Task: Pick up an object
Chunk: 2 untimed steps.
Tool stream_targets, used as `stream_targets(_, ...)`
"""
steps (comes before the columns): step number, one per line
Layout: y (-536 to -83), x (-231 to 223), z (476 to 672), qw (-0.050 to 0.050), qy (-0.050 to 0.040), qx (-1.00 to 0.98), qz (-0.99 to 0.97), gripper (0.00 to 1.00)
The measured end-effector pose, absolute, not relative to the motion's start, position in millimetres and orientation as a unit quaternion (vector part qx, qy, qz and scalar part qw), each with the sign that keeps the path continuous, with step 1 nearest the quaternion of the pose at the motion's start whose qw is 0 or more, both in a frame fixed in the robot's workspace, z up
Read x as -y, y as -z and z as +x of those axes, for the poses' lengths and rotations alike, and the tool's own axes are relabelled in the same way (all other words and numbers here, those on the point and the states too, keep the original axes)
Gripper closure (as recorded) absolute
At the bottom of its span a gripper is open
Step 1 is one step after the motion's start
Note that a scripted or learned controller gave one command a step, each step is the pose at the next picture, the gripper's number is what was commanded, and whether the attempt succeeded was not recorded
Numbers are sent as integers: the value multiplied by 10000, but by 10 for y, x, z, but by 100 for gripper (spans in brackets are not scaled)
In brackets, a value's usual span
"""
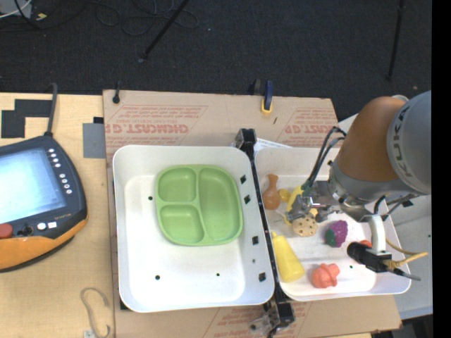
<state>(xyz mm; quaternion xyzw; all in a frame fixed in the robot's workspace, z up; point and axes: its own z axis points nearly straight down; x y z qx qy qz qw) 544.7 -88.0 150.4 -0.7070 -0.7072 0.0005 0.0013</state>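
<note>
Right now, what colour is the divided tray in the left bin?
Light green tray, seen in the camera view.

Gripper (304, 210) low in right bin (366, 282), just above cookie (305, 225). Purple grapes (337, 232) beside. Green divided plate (198, 205) in left bin (134, 259).

The arm (394, 146) fills the right of the frame: a thick rounded body, grey at the far right with dark lettering on its shell, then a broad orange band. Below the band sits a grey wrist collar. Thin dark cables loop from the wrist to the small metallic end effector (301, 208) at centre right.
</note>
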Motion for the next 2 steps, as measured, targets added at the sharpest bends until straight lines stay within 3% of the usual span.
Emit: stream_targets(2, -2269, 937, 5473, 12, -8, 7070, -7072, 100)
